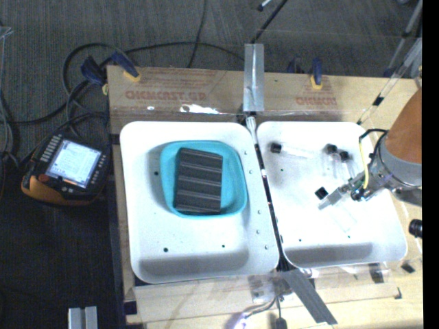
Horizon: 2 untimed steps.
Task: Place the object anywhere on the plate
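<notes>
A wooden desk (pixel 206 88) carries two shallow white bins side by side. The left bin (pixel 195 252) holds a teal plate (pixel 236 184) near its middle, and a dark grey ridged block (pixel 199 180) lies flat on that plate, well within its rim. The right bin (pixel 343 245) shows a few small dark bits scattered on its white floor toward the far side.

The arm (pixel 411 136), grey with an orange band, comes in from the right, and its end effector (pixel 336 194) sits over the right bin's right half, well apart from the plate. Whether its fingers are spread or closed cannot be told; the parts there are too small and blurred.

Blue clamps (pixel 123 64) grip the far edge of the desk, and a metal bar (pixel 254 81) stands upright between the bins at the far side. On the dark carpet (pixel 41 46) to the left lies an orange-edged handheld pendant (pixel 65 166) with a lit screen, with black cables (pixel 89 108) looping around it.
</notes>
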{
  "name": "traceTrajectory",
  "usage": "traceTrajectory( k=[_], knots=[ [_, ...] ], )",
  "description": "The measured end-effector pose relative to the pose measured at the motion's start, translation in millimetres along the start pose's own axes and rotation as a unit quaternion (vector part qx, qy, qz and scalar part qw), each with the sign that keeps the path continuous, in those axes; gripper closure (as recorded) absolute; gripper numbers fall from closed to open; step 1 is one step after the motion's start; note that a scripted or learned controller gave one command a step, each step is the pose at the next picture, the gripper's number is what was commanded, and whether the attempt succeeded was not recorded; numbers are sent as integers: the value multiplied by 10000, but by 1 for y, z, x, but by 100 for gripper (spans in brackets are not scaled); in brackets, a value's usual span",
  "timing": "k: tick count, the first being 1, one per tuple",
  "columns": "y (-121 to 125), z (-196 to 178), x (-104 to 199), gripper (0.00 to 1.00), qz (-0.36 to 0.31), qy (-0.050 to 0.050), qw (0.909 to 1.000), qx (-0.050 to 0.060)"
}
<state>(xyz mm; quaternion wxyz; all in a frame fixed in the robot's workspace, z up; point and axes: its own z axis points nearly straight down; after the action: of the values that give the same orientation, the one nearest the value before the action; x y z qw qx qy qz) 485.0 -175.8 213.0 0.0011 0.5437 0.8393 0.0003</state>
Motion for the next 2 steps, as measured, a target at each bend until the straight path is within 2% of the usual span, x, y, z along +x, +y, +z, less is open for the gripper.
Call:
traceTrajectory(
  k=[1, 2],
  knots=[
    [0, 0, 0, 0, 0, 0, 10000, 0],
    [16, 70, 39, 0, 554, 14, 9985, 20]
  ],
)
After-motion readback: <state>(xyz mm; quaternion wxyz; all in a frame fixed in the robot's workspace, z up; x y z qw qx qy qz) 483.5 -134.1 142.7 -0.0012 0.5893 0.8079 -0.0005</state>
